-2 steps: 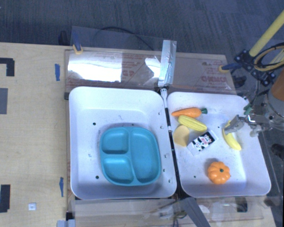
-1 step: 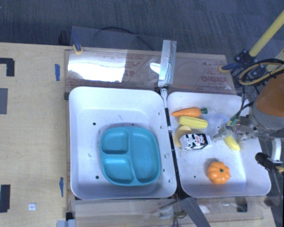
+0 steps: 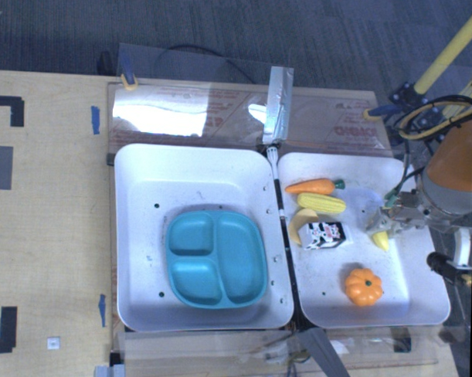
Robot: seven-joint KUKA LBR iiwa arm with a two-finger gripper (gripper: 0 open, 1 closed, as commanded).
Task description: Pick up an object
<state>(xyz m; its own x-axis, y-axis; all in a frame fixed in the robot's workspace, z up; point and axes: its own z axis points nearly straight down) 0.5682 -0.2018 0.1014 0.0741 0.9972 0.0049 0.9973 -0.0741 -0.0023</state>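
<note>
**Gripper low over right bin, small yellow piece at its tip**

Gripper (image 3: 387, 220) sits low at the right side of the right bin (image 3: 417, 306), arm (image 3: 453, 164) coming in from the right, orange band visible above the wrist. Can't tell whether it's clenched or released; the tip is too small and cluttered by cables. A small yellow piece (image 3: 381, 241) lies right at the tip, touching or just under it. Can't say it's gripped.

Rest of the right bin, moving left from the gripper:
- toy pumpkin (image 3: 363, 286), orange, on the bin floor nearer the front edge, apart from the gripper
- black-and-white cow-patterned item (image 3: 325, 234), mid-bin
- banana (image 3: 300, 225) touching the cow-patterned item's left side
- corn cob (image 3: 321, 202) just behind those two
- carrot (image 3: 313, 186) with green top, just behind the corn, near the back wall

Left bin (image 3: 143, 181) holds a teal divided tray (image 3: 216, 257), three compartments, lying flat.

Behind the bins: clear sheet (image 3: 323, 117) with reddish printed lettering, too faint to read. Blue tape bits (image 3: 95, 119) on the wooden benchtop (image 3: 42, 216), plus black corner marks. No legible brand or label on any object.
</note>
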